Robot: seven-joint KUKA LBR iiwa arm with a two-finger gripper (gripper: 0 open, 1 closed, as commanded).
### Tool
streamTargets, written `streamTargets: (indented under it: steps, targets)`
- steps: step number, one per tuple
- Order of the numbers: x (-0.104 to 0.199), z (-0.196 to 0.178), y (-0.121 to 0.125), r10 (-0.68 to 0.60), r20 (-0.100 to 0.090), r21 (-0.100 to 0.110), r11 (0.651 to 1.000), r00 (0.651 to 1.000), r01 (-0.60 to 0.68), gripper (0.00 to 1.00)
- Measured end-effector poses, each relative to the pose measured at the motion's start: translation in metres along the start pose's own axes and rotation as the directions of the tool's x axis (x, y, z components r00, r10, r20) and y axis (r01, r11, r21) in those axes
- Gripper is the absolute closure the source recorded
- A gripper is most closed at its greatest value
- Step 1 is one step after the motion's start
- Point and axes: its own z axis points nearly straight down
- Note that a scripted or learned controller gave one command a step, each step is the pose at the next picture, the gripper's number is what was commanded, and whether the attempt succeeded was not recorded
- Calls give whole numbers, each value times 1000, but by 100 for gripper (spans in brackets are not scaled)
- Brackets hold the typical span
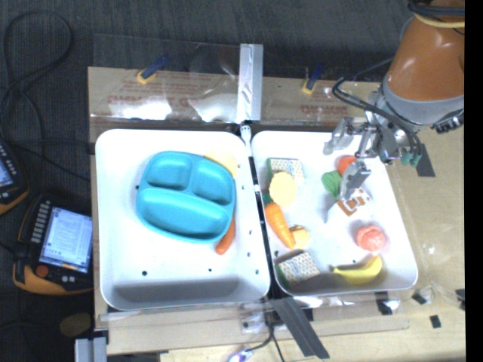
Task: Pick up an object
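The claw [356, 173] hangs over the far part of the right bin [404, 236], reaching in from the arm [426, 59] at the bin's far right corner; whether its fingers are apart or together cannot be told from this slant, and nothing is plainly seen between them. Taking the right bin as the landmark, the objects to be picked lie spread inside it: a small orange-and-white block [355, 200] sits just below the claw, near the bin's middle; a green piece [331, 181] lies just left of the claw, with a small red-orange piece [346, 164] beside it, partly hidden by the claw; a pink-red round fruit [371, 237] rests toward the bin's right wall; a banana [357, 270] lies along its near wall; a pale yellow round piece [283, 189] sits near its left wall, over a patterned box [287, 168]; a carrot [278, 224] lies along the left wall, nearer the camera; a second patterned box [298, 265] sits in the near left corner. Left of the right bin, touching it along a shared edge, the left bin [121, 277] holds a blue divided tray [186, 194]; an orange piece [226, 240] pokes out at the tray's near right edge. Both bins stand on the bench [441, 225].
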Motion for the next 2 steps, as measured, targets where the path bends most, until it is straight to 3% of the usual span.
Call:
streamTargets:
  steps: [1,2]
  targets:
    - [-2,180,-59,148,1,-1,989,989,-148,0]
    - [27,86,-7,164,8,-2,986,986,-164,0]
